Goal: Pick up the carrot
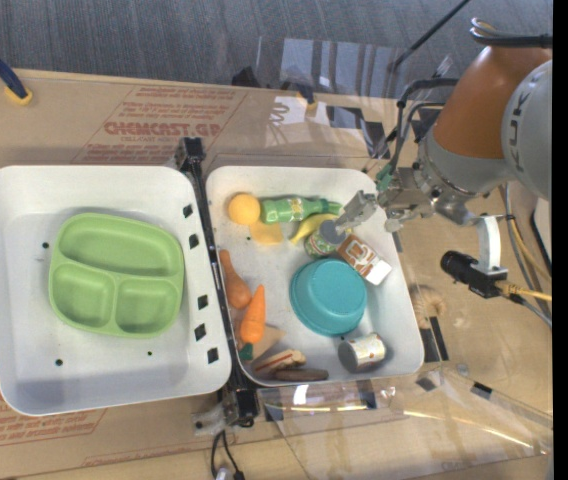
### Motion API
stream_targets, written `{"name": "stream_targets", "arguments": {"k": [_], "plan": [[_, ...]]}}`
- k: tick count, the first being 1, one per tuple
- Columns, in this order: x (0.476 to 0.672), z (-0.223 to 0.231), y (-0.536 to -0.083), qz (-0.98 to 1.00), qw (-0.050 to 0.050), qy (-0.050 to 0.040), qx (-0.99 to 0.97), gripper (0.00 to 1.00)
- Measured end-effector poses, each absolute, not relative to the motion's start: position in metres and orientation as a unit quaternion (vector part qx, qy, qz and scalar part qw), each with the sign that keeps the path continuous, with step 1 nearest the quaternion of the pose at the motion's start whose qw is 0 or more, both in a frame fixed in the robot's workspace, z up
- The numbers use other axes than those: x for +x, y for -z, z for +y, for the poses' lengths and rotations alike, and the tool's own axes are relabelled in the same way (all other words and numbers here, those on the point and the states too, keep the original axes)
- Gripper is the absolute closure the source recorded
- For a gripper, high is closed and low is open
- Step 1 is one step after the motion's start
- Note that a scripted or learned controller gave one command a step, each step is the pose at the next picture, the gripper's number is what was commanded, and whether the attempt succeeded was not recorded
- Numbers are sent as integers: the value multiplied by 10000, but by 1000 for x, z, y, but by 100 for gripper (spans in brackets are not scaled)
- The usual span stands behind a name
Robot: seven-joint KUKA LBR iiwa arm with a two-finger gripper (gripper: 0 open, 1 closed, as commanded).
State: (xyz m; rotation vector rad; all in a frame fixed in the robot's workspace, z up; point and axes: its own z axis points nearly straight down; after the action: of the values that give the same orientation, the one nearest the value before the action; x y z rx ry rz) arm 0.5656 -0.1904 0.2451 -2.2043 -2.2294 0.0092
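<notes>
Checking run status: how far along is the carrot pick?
Nothing looks done: the carrot lies in the right bin, near its left wall beside the blue bowl. In hand: the hand sits over the bin's upper part by the green bottle, away from the carrot. Left: reach it, grasp, lift.

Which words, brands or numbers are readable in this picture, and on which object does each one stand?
"CHEMCAST GP": red print on the brown sheet covering the bench, above the left bin.
Smaller red line under it: too blurred to read.
Label on the small brown-and-white package in the right bin: too small to read.
</notes>
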Motion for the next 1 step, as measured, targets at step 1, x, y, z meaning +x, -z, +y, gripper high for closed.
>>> {"name": "stream_targets", "arguments": {"k": [1], "plan": [[605,-121,-149,-6485,64,-48,-7612,0]]}}
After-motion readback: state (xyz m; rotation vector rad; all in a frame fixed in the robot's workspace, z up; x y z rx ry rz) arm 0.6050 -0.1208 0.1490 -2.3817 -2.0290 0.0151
